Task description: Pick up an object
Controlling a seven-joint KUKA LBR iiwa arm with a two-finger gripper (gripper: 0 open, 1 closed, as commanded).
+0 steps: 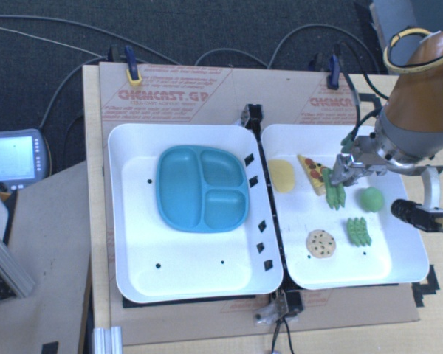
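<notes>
Looking at the right-centre of the frame, I see the end effector [342, 172] directly over a green leafy toy [334, 192] in the right bin [399, 271]; its long axis runs roughly top-to-bottom. Whether the end effector is released or clenched, I cannot tell.

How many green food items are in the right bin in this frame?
3. A green bunch at the end effector, a round green item to its right, and a second green bunch nearer the front. The arm may hide more.
</notes>
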